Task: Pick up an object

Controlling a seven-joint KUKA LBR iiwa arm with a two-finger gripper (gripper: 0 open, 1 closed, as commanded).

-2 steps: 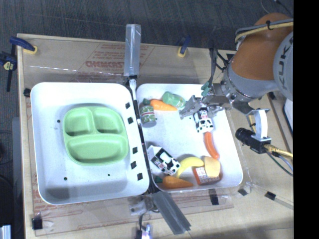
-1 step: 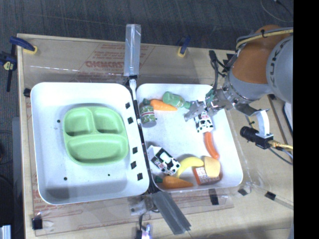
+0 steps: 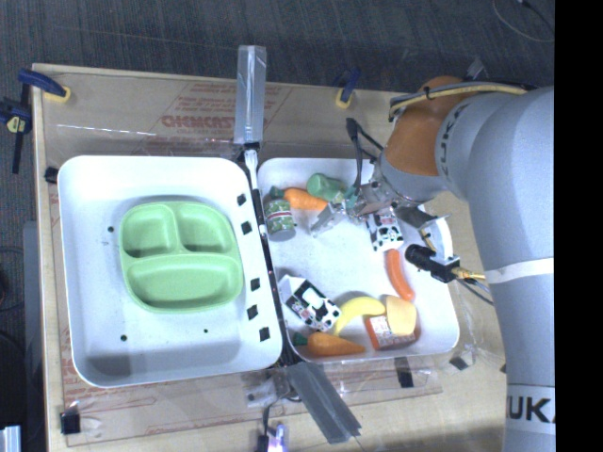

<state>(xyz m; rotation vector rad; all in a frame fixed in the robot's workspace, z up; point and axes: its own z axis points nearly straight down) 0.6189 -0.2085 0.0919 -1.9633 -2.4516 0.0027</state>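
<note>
My gripper (image 3: pixel 332 215) is low in the back part of the right bin (image 3: pixel 443 332). It sits just right of an orange carrot (image 3: pixel 303 199) and below a green object (image 3: pixel 325 185). A small can with a green label (image 3: pixel 280 217) stands to its left by the bin wall. A small black-and-white patterned piece (image 3: pixel 383 233) lies right of the gripper, beside the wrist. I see nothing clearly between the gripper's tips.
The front of the right bin holds an orange-red sausage (image 3: pixel 398 271), a black-and-white box (image 3: pixel 313 304), a banana (image 3: pixel 353 311), a second carrot (image 3: pixel 332 345) and an orange block (image 3: pixel 394 323). A green divided tray (image 3: pixel 179 252) lies in the left bin (image 3: pixel 85 347).
</note>
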